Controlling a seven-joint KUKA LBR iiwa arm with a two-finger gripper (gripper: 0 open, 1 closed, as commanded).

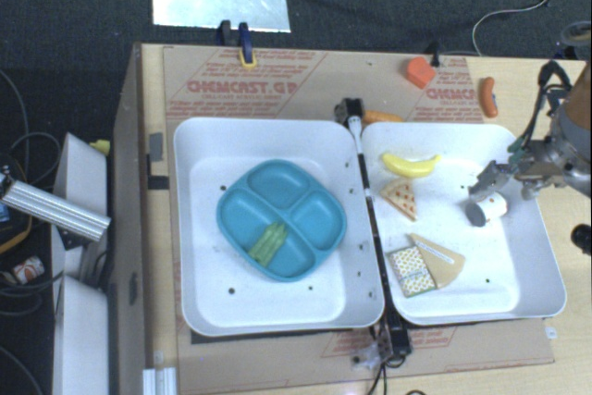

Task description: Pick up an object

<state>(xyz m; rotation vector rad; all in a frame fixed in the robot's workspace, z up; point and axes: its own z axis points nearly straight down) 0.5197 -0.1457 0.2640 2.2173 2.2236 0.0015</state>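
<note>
Reaching in from the right, the grey arm has its gripper low over the right bin, near that bin's right side. I cannot tell if the gripper is open or closed, or if it has hold of anything. A small white and grey roll lies right under its tip, so close that they may be touching. In the same bin, away to the left, are a yellow banana and a pizza slice. Nearer the front lie a tan wedge and a square cracker, touching each other. The left bin has a blue plate with a green thing on it. An orange block and a red sausage sit on the bench behind the bins
</note>
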